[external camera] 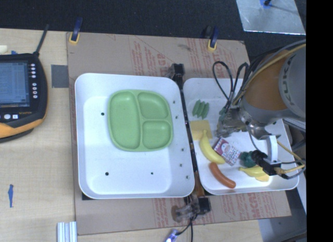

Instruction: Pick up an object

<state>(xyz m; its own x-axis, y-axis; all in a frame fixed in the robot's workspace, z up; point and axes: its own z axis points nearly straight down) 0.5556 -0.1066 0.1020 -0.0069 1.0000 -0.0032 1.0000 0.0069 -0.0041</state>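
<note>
The right bin (244, 188) holds several small objects. A green ribbed piece (200, 109) lies at its far left, with a pale yellow block (200, 128) just below it. A yellow banana (209, 150) and a red sausage (222, 175) lie nearer the front. A red and white packet (227, 150) sits beside the banana, then a dark green item (248, 157) and another yellow piece (256, 173). My gripper (225, 127) hangs low over the bin's middle, just above the packet and right of the yellow block. I see nothing held in it.
The left bin (93, 178) carries a light green divided plate (140, 119). Black cables (229, 79) loop off the wrist over the right bin's back. A teach pendant (18, 95) lies on the bench at far left. The arm's body (276, 85) covers the right bin's right part.
</note>
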